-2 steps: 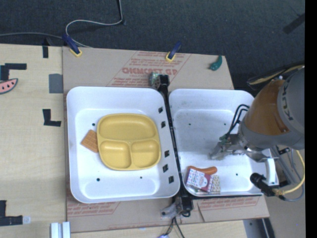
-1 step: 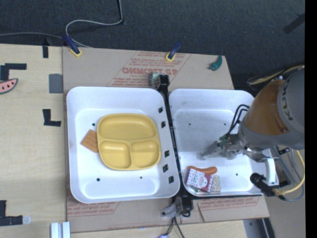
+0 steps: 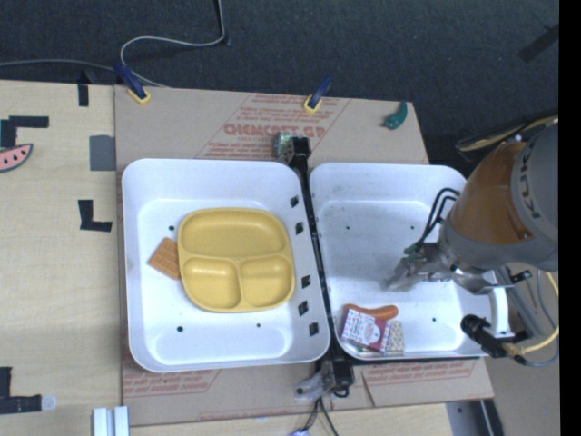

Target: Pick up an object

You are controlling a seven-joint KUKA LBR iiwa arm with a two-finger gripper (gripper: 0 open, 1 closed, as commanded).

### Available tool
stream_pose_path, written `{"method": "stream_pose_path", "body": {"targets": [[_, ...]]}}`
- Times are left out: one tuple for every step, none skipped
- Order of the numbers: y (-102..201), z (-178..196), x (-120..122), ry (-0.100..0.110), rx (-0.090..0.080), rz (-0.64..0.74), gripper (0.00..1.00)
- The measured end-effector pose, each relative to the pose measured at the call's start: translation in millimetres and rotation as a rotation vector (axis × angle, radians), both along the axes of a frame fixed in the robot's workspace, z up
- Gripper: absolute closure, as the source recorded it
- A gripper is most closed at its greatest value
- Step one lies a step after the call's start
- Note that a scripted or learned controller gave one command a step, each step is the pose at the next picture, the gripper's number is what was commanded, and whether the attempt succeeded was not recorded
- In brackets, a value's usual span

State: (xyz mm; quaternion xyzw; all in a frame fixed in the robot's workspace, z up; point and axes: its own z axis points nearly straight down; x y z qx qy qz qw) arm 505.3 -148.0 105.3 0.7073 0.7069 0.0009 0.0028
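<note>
Two shallow white bins are seen from above, set side by side on a sheet of brown cardboard [image 3: 272,130] printed with red lettering. The left bin [image 3: 150,243] takes up the centre-left of the frame, and the right bin [image 3: 363,189] sits to the centre-right, the two touching along a dark seam.

In the left bin a yellow divided plate [image 3: 238,257] with three compartments is laid flat. An orange-brown cracker-like square [image 3: 164,259] is tucked partly under the plate's left edge.

In the right bin a red and white packet [image 3: 370,329] is lying at the lower edge, near the bottom left corner of that bin. The rest of the bin floor is marked with faint scuffs.

The grey arm with its orange band [image 3: 495,203] is seen entering from the right of the frame. The gripper [image 3: 399,278] is lowered into the right bin, its tip close to the bin floor, above and slightly right of the packet and apart from it. Whether the gripper is wide or narrow cannot be told, as its tip is blurred. Nothing is seen held in it.

Two yellow and blue clips [image 3: 318,96] are fixed at the cardboard's upper edge, and a thin cable [image 3: 172,42] is trailed across the dark floor at the top.
</note>
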Motion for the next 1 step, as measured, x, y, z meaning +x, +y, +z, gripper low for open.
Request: {"method": "stream_pose_path", "body": {"targets": [[0.0, -0.1, -0.1, 0.001, 0.000, 0.000, 0.00]]}}
